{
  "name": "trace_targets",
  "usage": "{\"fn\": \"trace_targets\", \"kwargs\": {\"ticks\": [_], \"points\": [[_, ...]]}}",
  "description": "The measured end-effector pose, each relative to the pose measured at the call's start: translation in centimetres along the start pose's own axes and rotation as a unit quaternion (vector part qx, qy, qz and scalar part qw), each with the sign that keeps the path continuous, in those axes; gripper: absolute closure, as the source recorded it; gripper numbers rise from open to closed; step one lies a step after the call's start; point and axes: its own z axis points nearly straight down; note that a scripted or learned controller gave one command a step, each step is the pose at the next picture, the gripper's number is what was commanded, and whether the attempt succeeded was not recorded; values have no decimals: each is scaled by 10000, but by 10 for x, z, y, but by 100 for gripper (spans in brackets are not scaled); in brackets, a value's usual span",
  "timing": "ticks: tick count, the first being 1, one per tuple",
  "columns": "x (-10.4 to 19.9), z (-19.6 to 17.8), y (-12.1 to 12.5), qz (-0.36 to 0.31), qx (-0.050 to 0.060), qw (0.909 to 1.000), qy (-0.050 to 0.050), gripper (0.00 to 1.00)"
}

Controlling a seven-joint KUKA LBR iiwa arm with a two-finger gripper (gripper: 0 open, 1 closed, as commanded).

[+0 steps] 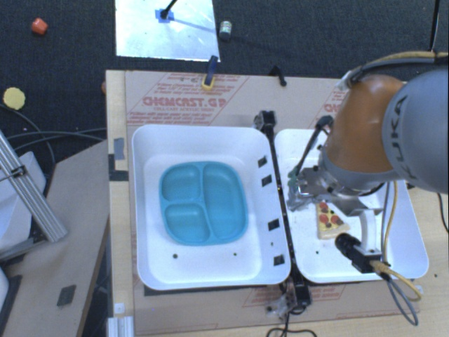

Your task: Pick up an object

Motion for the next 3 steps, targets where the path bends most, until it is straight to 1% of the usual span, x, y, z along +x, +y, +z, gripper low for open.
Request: {"fn": "trace_targets", "kwargs": {"ticks": [1, 2, 3], "points": [[1, 35, -5, 45, 21, 10000, -8, 100], [42, -48, 43, 1, -57, 10000, 2, 100], [24, 10, 53, 52, 21, 10000, -14, 100]]}}
